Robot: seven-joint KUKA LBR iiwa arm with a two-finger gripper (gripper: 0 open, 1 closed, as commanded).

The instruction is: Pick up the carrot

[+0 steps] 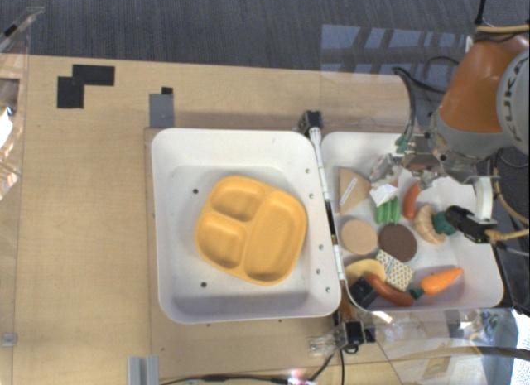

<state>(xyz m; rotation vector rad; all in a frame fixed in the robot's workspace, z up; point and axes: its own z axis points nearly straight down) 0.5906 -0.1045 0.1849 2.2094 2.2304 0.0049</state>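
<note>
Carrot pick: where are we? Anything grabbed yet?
Done: the arm has reached into the right bin. In hand: nothing visible; the gripper sits over the bin's upper part, near the green-and-white piece, and I can't tell its finger state. Left: the whole pick. The carrot lies untouched on the bin floor near the lower edge, beside the red sausage, well apart from the gripper.
</note>
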